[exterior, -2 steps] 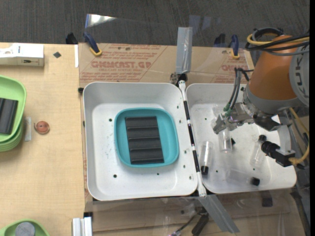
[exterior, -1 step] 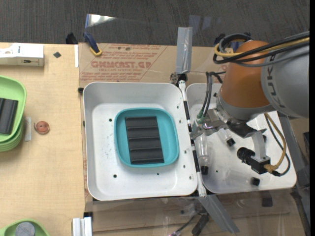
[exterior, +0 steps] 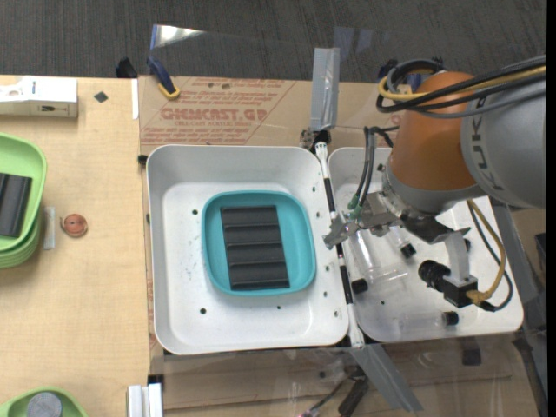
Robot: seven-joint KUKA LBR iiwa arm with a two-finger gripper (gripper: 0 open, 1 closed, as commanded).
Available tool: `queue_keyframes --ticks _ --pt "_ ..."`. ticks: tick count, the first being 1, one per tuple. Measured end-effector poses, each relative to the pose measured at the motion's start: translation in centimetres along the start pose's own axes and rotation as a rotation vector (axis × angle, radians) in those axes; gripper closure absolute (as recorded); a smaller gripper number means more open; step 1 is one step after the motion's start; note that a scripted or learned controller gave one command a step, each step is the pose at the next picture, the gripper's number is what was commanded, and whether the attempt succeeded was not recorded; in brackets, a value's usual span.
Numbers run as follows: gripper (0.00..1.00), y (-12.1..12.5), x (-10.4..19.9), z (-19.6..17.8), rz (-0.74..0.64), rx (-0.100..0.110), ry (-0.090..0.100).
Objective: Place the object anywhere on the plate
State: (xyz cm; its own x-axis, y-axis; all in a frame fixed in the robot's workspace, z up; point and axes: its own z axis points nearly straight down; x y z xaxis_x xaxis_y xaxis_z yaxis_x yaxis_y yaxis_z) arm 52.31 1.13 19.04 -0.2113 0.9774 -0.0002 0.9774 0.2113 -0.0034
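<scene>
Orange-banded arm (exterior: pixel 434 129) hangs over right bin (exterior: pixel 486 320); gripper (exterior: pixel 382 259) state and the object's location can't be told. Teal plate (exterior: pixel 300 233) in left bin (exterior: pixel 174 259) holds only black ridged insert (exterior: pixel 254 247). Placement not done.

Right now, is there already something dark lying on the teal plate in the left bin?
Yes, a dark ridged object lies flat in the middle of the teal plate, inside the left bin.
</scene>
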Motion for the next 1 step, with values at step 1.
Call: queue_keyframes --ticks 1 --pt "0.00 0.34 -4.59 -0.98 0.031 0.000 -0.001"
